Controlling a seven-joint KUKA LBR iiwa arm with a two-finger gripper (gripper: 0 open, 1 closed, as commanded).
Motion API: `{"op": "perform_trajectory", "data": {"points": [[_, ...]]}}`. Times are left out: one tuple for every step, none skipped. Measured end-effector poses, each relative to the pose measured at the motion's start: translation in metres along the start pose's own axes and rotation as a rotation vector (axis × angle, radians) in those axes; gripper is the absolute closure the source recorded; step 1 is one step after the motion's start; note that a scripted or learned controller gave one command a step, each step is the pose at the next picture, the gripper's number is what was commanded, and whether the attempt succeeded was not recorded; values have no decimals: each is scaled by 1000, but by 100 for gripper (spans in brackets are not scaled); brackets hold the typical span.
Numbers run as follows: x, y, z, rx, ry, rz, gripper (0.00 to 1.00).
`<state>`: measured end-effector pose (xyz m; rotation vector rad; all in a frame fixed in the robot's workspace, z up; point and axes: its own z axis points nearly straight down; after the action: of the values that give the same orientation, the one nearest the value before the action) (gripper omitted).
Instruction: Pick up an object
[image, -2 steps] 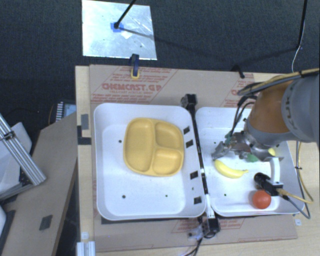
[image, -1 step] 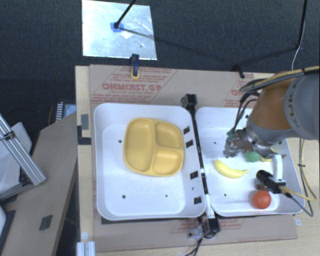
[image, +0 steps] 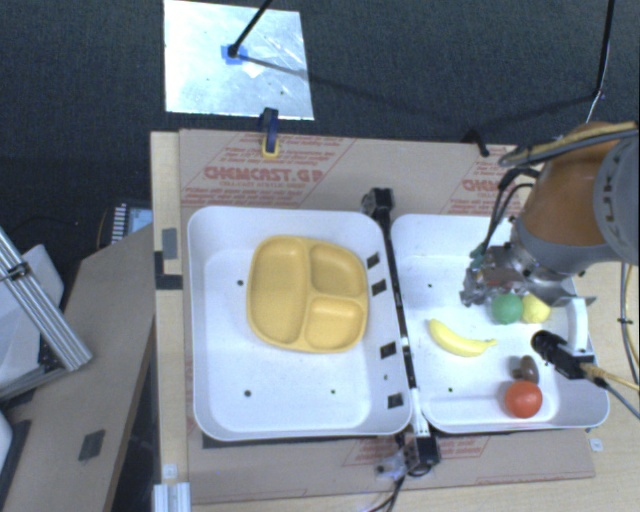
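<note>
My gripper (image: 484, 287) hangs low over the far part of the right bin (image: 440, 410). Just to its right and nearer the front lies a green ball (image: 507, 309), touching or almost touching the gripper. A yellow round fruit (image: 537, 309) sits against the ball's right side. In the middle of that bin lies a yellow banana (image: 459, 340). Closer to the front right corner are a small brown object (image: 524, 369) and a red-orange ball (image: 523, 399). The arm covers the bin's back right part.
The left bin (image: 225, 400) holds a yellow divided plate (image: 305, 294) near its middle. A black divider strip (image: 392, 310) runs between the two bins. Cardboard (image: 300, 170) lies under both bins.
</note>
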<state>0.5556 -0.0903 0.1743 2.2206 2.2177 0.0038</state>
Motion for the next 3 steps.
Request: {"op": "perform_trajectory", "data": {"points": [[0,2,-35,-1,0,-5,100],[57,-7,-31,3,2,-11,100],[119,-21,-37,3,4,-13,100]]}}
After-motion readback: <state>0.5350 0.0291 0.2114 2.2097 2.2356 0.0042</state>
